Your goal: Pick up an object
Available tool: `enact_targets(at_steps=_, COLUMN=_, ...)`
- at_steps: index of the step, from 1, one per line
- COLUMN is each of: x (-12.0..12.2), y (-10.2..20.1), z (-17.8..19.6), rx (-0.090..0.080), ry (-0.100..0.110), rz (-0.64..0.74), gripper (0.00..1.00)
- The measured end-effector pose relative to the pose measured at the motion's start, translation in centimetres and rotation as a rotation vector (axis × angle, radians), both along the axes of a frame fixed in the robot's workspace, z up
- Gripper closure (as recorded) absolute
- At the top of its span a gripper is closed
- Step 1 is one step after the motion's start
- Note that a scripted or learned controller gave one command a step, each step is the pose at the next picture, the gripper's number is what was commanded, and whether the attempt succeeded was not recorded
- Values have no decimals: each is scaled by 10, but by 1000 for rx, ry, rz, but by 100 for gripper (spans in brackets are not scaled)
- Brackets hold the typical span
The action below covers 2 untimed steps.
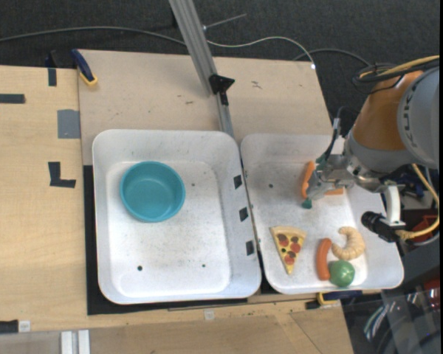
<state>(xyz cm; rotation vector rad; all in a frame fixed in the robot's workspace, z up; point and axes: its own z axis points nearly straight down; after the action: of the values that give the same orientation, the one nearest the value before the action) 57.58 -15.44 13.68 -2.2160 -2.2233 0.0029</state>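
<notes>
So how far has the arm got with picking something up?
Done: the gripper is down in the right bin, right by the carrot. In hand: nothing visibly held yet; the grasp is unclear. Left: close on an item and lift it. The pizza slice, croissant and sausage lie untouched.

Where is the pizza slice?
The pizza slice lies in the right bin, near its front edge, just left of the hot dog and croissant.
</notes>
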Motion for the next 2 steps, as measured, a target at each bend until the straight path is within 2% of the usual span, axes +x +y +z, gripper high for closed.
enact_targets(at_steps=1, x=-7, y=-4, z=47, rx=-1, ry=-6, rz=-3, gripper=100)
enact_targets(at_steps=2, x=-3, y=5, z=93, rx=-1, ry=-7, rz=-1, gripper=100)
